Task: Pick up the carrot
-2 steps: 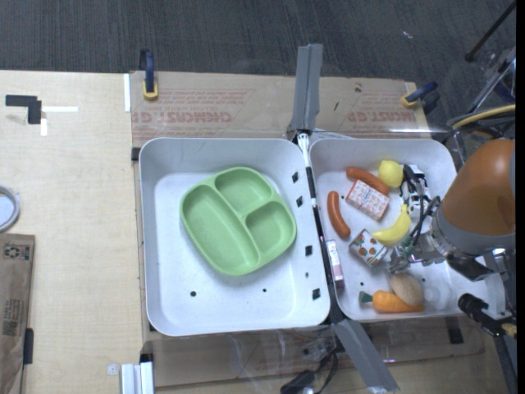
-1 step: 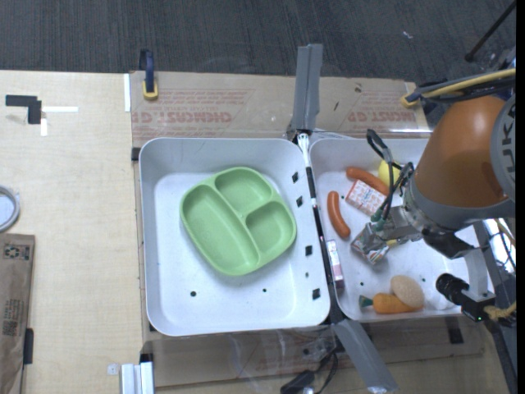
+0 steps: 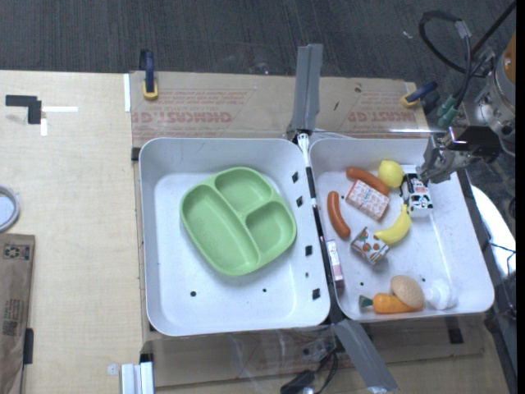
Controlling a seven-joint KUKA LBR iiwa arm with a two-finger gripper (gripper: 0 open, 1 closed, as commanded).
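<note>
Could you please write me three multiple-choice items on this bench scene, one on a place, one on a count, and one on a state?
1. Where does the carrot lie?
A. on the green plate
B. at the right bin's near edge
C. on the bench outside the bins

2. How many sausages lie in the right bin?
A. none
B. two
C. five

3. How is the carrot now?
A. lying in the bin, apart from the pincer
B. lifted above the bin
C. set on the plate

Answers:
1 B: the carrot lies by the near wall, beside a bun.
2 B: one sausage lies near the lemon, another by the bin's left wall.
3 A: the pincer is at the bin's far side, far from the carrot.
</note>
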